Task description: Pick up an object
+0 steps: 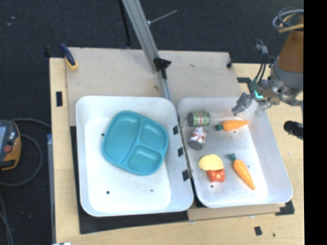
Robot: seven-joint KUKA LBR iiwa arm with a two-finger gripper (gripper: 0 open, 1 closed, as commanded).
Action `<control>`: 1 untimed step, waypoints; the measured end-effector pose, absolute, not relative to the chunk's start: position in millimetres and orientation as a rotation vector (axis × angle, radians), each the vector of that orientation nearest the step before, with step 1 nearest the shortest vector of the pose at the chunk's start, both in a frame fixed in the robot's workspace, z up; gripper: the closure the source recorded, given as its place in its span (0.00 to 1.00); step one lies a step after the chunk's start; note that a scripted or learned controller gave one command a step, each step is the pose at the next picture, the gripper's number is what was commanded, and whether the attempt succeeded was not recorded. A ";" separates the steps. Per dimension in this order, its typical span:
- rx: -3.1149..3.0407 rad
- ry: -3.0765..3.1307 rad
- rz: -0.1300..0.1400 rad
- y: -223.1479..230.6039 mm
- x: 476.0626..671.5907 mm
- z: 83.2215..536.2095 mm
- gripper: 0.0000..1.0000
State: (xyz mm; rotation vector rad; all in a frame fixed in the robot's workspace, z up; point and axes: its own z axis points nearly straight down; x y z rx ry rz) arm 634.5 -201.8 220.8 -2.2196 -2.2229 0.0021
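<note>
My gripper hangs over the far right corner of the right bin, open, with nothing between its fingers. Just below it lies a small orange carrot with a green top. A green can lies on its side at the bin's far left, with a silver can right beneath it. Nearer the front sit a yellow and red toy and a second, larger carrot.
The left bin holds a blue divided plate. A grey metal pole slants down from the top to the seam between the bins. The bench edge runs along the right bin's side.
</note>
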 end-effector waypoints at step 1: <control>-2.221 -2.225 0.000 -201.9 635.2 222.2 0.00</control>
